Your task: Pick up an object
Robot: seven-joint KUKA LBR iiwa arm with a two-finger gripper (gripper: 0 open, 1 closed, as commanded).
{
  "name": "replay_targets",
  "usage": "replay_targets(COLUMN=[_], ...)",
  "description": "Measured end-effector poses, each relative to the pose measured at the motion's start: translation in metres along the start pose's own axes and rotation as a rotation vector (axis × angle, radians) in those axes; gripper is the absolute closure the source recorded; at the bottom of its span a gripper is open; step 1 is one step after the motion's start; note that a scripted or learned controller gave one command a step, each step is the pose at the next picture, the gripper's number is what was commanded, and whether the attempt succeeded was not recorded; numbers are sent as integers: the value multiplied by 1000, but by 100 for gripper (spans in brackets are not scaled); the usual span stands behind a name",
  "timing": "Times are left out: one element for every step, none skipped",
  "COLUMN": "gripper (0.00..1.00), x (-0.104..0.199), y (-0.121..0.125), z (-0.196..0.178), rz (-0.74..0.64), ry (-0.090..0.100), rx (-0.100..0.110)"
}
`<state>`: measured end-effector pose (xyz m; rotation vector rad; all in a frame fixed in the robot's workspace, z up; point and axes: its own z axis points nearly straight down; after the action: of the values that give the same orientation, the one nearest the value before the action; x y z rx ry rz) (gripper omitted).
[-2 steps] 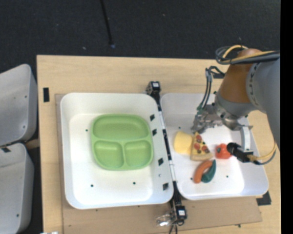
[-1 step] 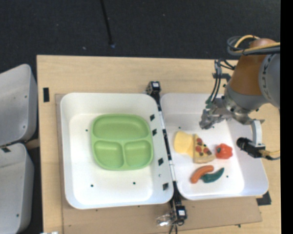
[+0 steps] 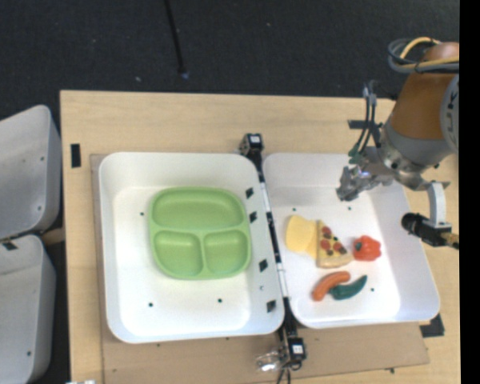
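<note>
Currently nothing is picked: gripper [image 3: 350,187] hangs above right bin [image 3: 412,290], toy food [image 3: 334,250] untouched; grip state cannot be told

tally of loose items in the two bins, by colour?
Green: 2 — divided plate in the left bin, pepper
Yellow: 2 — cheese wedge, pizza slice
Red: 1 — tomato
Orange: 1 — sausage
Total: 6, five in the right bin.
</note>
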<state>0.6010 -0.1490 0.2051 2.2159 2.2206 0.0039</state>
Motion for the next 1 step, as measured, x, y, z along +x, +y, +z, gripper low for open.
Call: replay_targets(gripper=[100], x=[50], y=[-21], z=[-17], rz=[-3], ry=[3], rx=[4])
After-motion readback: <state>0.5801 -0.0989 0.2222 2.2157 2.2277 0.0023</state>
